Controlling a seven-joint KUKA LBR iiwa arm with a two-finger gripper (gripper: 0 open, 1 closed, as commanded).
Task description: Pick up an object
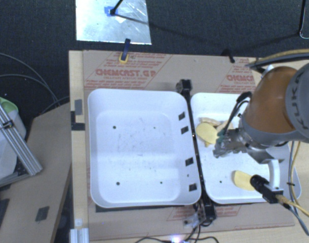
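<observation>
- Tabletop (144, 67): brown board carrying two shallow white bins side by side.
- Left bin (139, 151): away from the arm; the claw is not over it.
- Right bin (218, 189): holds every candidate for the pick.
- Arm (276, 100): reaches in over the right bin, wrist angled down toward the bin's left half.
- Claw (221, 147): low over the right bin floor, just beside the yellow piece. Whether it is released or clenched cannot be told, and nothing is seen held in it.
- Yellow piece (206, 132): rounded, lying near the bin's left wall; likeliest target.
- Second yellow piece (241, 178): near the front wall, apart from the claw.
- Pale piece (211, 120): touching the yellow piece's far side.
- Progress, as judged: approach made; grasp and lift not yet done.
</observation>
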